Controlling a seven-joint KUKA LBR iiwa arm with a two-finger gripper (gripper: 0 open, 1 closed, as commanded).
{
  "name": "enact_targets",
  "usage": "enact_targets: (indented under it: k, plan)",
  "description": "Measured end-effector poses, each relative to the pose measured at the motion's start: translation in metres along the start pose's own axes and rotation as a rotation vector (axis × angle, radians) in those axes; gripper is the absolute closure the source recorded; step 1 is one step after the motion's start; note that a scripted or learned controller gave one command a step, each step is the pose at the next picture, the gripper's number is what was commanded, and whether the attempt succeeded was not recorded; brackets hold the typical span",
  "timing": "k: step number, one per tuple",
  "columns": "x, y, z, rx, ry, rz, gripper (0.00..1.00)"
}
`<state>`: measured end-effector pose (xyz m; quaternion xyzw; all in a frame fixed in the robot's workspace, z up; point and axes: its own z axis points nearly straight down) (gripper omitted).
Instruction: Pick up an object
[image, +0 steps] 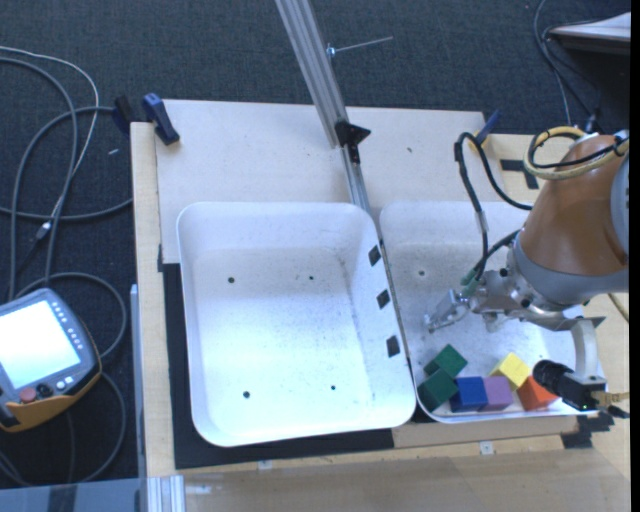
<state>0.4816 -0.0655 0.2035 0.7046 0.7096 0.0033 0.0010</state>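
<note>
Jaws: spread or pressed together, impossible to tell; gripper (445, 315) hovering in the right bin (415, 225). Just below and to the near side: green block (443, 362), blue block (468, 392), purple, yellow, orange. Best approach: descend over the outermost green block, clear of neighbours.

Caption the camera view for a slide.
End effector hovers in the right bin above green, blue, purple, yellow and orange blocks.
</note>
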Motion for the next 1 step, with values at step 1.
enact_targets:
  k: [1]
  plan:
    - [-0.0038, 0.0009, -0.0904, -0.004, -0.004, 0.005, 0.0]
